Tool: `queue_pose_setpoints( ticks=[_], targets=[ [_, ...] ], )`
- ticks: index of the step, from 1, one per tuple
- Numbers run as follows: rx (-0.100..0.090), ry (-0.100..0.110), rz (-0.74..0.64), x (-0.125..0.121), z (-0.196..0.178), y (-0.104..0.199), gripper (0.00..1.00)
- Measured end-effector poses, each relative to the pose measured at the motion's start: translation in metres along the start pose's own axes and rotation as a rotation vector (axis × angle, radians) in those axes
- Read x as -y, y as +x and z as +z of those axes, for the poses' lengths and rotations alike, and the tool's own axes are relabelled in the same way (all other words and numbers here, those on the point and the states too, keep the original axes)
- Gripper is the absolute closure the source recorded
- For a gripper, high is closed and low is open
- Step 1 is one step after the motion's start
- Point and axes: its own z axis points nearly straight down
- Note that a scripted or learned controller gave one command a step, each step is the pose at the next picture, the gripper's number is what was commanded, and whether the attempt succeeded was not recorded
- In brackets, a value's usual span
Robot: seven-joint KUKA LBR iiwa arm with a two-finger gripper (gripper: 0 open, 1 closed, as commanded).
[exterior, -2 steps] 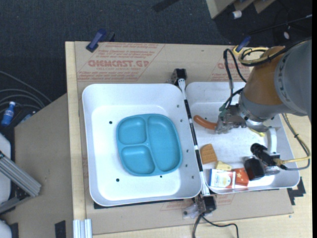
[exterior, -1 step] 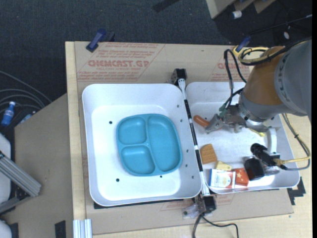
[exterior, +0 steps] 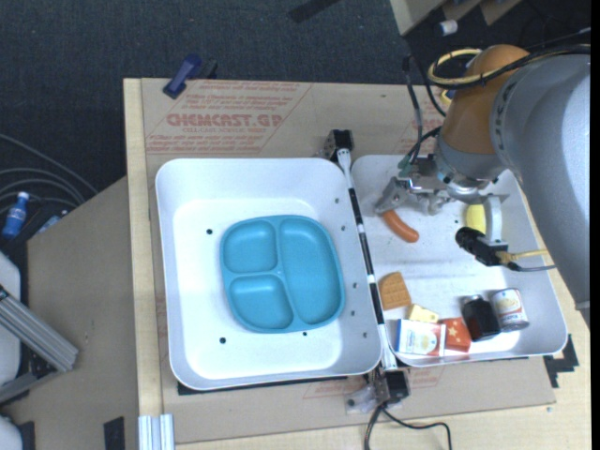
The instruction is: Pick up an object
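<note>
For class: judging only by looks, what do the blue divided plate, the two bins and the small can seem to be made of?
Blue divided plate: likely moulded plastic, one even colour, soft sheen.
Bins, left and right: probably thin white plastic, smooth with rounded corners.
Small can: apparently metal under a printed label; too small to be sure.

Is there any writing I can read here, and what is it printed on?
"CHEMCAST G.P": red print on the brown board under the bins, repeated faintly.
Small carton in the right bin: printing too blurred to read.
Small can: label too small to read.
</note>
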Motion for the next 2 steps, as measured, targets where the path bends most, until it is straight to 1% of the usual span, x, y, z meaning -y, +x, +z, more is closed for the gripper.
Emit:
queue_pose_setpoints(
  ticks=[1,2],
  targets=[
    [0.002,-0.001,-0.001,-0.001,-0.01,0.0,1.0],
    [-0.001,0.002,0.002,0.083,-0.098,0.018,1.0]
  ],
)
